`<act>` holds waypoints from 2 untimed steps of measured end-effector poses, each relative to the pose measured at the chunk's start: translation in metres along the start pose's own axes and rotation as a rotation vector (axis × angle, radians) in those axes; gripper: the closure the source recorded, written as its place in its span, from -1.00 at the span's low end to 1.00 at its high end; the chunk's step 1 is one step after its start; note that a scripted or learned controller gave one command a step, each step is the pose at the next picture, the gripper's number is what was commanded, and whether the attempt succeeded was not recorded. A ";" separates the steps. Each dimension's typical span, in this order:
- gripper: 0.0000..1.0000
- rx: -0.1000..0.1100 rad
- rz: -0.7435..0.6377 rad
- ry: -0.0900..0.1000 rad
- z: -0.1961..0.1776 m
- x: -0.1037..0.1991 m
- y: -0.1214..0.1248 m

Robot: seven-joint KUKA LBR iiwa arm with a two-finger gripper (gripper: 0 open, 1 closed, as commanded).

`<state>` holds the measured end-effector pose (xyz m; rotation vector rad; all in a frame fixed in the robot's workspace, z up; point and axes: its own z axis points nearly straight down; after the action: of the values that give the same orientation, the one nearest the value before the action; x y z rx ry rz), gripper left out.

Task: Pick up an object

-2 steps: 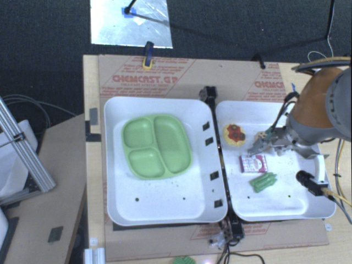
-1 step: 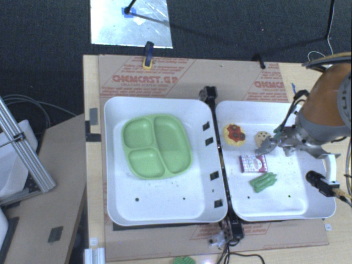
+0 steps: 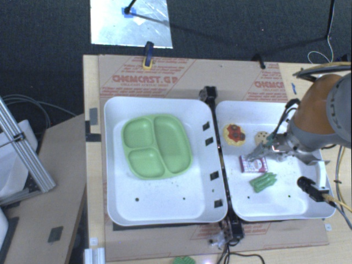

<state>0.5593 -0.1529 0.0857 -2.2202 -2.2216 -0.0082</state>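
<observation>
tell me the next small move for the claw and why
Probably a short descent: the claw hangs just above the small red-and-white flat packet in the right white bin, with nothing visibly between its fingers. The green pod-shaped toy lies close by, so drop straight.

You see four small things in right bin (image 3: 286, 208), all on its floor. Round yellow piece with red topping (image 3: 235, 135): flat, near bin's left wall, upper part. Pale cookie with dark specks (image 3: 262, 137): just right of yellow piece, partly covered from right. Small pink-and-white packet (image 3: 253, 164): flat, slightly skewed, below cookie, mid-bin. Green ridged bundle (image 3: 263, 181): lying tilted, just below and right of packet, close but whether touching, you cannot tell.
</observation>
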 end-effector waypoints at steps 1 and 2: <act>-1.00 -0.002 -0.004 -0.005 -0.049 0.002 0.002; -1.00 -0.008 0.002 -0.005 0.000 0.029 -0.032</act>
<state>0.5270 -0.1236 0.0857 -2.2288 -2.2256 -0.0111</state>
